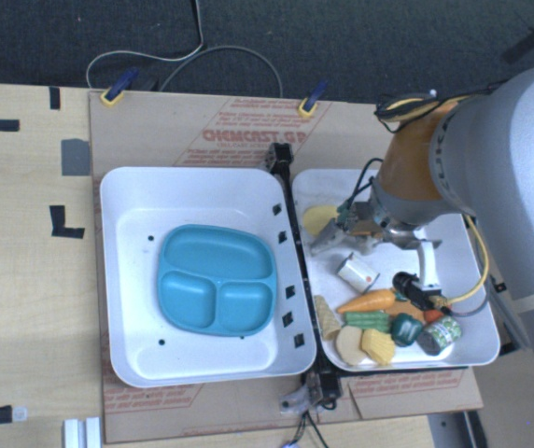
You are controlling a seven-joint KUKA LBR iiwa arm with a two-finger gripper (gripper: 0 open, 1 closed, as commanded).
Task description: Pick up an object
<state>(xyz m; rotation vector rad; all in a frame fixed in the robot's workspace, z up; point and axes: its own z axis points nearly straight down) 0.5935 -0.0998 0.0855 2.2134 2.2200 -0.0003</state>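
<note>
In the left bin (118,250) a blue plate (217,279) with three sections is seen, lying flat near the middle. Between the two bins a black divider (290,250) is placed. In the right bin (472,348) several small things are gathered. A pale yellow piece (319,218) lies near the upper left corner, and just beside it the tool (334,236) is lowered over the bin floor; it cannot be told how far it is opened, and nothing is seen held in it. A little below, a small white cylinder (355,272) is lying on its side. Along the lower edge a carrot (370,301), a green vegetable (366,320), a piece of corn (380,346) and a small can (438,336) are crowded together. The grey arm (500,175) with its orange band (407,161) is reaching in from the right.
</note>
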